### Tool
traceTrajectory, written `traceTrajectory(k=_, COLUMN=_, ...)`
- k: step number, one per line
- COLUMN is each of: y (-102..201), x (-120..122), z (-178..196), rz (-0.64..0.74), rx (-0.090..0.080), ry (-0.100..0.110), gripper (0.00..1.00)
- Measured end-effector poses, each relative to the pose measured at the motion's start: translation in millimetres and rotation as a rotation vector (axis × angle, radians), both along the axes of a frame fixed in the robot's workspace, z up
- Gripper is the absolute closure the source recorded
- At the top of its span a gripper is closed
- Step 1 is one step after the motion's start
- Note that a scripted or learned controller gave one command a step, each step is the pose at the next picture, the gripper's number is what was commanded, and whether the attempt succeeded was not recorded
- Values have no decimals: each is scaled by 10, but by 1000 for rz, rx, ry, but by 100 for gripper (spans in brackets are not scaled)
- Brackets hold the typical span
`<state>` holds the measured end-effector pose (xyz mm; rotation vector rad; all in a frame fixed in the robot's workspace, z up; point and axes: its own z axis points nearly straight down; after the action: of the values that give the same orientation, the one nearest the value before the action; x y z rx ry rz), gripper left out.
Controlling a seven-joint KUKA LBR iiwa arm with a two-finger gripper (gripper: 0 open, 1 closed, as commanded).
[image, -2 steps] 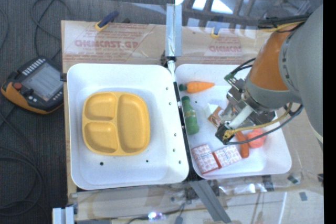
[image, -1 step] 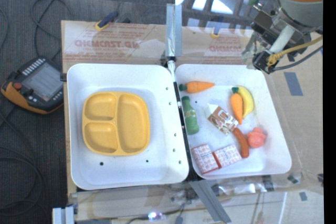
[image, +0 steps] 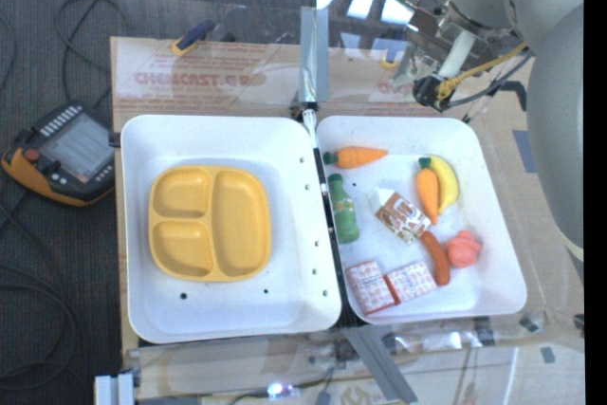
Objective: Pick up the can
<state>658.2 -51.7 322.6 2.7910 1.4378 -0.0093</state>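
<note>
Your hand hangs beyond the right bin's far rim; you cannot tell its state. Left of that bin, the other bin holds a yellow tray. No can is discernible; by the right bin's left wall lies a green bottle.

1 fixed camera looks down obliquely on 2 white bins.

A yellow divided tray sits in the white left bin. In the white right bin are orange carrots, a yellow banana, a green bottle and red-and-white patterned packets.
</note>
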Motion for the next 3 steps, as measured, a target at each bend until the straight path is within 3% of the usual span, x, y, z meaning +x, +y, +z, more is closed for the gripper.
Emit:
traceTrajectory(k=1, y=462, x=-871, z=-803, rz=178, rx=5, ry=2, gripper=100)
traceTrajectory(k=2, y=888, x=-567, z=-1057, rz=284, rx=4, ry=2, gripper=100)
traceTrajectory(k=3, y=1755, x=-14, z=-910, rz=152, rx=2, ry=1, gripper=100)
